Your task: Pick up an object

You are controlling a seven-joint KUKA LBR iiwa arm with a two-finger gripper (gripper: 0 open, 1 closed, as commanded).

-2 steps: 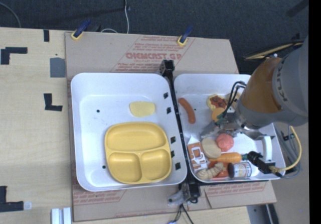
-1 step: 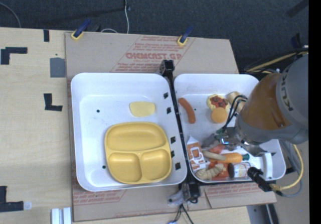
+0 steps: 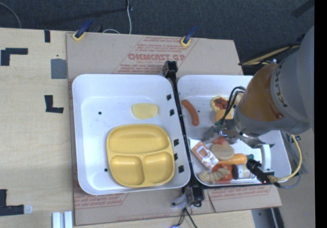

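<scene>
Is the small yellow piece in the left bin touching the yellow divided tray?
Apart. The camera view shows a strip of white bin floor between the small yellow piece and the top rim of the yellow tray.

arm (image 3: 301, 94): thick grey rounded casing, matte
band (image 3: 260, 96): broad orange ring above the wrist, slightly shaded brown
wrist: darker grey metal below the band
cable (image 3: 233, 100): thin black loop beside the band
gripper (image 3: 220, 131): small grey metal parts; detail too blurred to tell

Toy foods (image 3: 219, 163) heaped in right bin (image 3: 204, 86)
</scene>
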